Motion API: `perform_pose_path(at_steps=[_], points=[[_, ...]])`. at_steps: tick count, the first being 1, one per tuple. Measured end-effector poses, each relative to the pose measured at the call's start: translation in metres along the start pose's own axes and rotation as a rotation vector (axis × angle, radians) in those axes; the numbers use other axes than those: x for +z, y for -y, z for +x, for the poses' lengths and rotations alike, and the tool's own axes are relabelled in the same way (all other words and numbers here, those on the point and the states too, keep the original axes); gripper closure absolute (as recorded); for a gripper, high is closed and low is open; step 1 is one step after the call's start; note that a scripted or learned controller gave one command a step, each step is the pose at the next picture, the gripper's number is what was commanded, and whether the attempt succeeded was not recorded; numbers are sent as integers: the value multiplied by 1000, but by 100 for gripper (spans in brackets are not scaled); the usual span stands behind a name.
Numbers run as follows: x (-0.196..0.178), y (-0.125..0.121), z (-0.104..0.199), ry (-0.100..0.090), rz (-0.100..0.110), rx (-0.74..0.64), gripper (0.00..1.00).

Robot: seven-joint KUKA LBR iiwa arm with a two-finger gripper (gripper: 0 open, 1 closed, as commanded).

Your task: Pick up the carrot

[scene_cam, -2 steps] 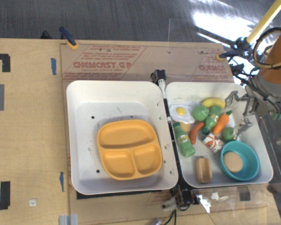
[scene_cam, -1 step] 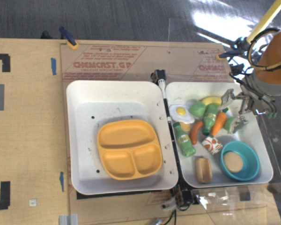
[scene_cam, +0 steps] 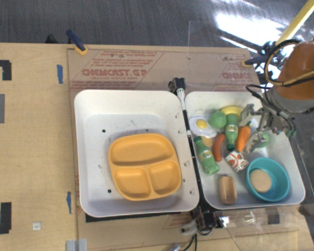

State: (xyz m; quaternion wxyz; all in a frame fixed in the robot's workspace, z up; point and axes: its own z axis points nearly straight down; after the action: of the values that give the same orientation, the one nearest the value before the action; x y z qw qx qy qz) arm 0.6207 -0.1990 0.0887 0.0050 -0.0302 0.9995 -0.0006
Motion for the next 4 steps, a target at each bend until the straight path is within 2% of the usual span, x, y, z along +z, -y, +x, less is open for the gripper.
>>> perform_pose_path(at_steps=[1,2,3,4], points=[[-15,0,-4,12,4,-1,100],[-57,-63,8,0,-4,98,100],[-14,-97,79,30,12,-90,100],[-3,-99,85,11,4,-91,0]])
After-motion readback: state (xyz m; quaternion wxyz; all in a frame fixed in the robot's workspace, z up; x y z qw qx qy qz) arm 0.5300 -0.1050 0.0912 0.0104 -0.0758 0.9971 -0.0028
